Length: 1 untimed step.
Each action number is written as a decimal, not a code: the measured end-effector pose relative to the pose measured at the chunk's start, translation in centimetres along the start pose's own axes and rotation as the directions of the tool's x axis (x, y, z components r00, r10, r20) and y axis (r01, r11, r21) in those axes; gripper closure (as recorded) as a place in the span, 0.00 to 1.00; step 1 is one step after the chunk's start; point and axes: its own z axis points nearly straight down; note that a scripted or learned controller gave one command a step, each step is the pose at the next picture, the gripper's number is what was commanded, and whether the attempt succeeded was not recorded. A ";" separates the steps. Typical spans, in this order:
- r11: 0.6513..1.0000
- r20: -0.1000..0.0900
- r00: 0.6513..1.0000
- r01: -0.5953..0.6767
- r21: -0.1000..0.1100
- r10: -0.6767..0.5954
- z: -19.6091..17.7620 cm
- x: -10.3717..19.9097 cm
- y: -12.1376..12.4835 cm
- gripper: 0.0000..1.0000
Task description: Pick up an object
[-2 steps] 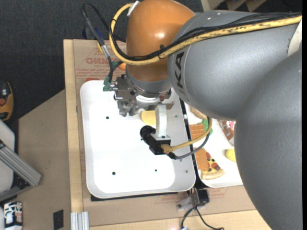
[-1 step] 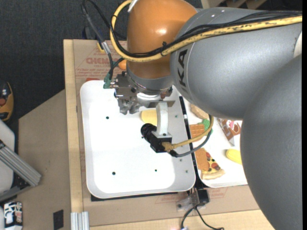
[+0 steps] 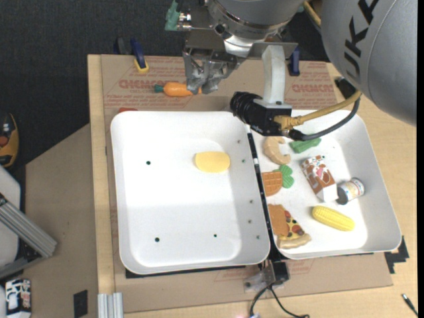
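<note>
Overhead, slanted view of a tabletop carrying a sheet of brown cardboard, with two shallow white bins side by side on it. The grey robot arm reaches in from the right, and its end effector hangs low over the strip of cardboard behind the left bin, outside both bins. Whether the end effector is spread or pressed together cannot be told from this angle, and nothing is visibly pinched in it. The closest object is a small toy carrot, lying flat on the cardboard just to the left of the end effector, close enough that contact cannot be ruled out. Its long axis runs left to right, green top pointing left and orange body pointing toward the end effector, so picking it up would likely call for a short shift leftward. The left bin holds one pale yellow oval piece near its middle, well apart from the end effector. The right bin holds several toy foods, among them a corn cob, a pizza slice, a brown packet and a small can. Two blue clamps pin the cardboard's far edge. Beyond the tabletop the surroundings are dark and textured.
</note>
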 end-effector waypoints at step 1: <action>0.999 0.014 1.000 -0.003 0.034 0.002 13.9 -0.1 -1.3 1.00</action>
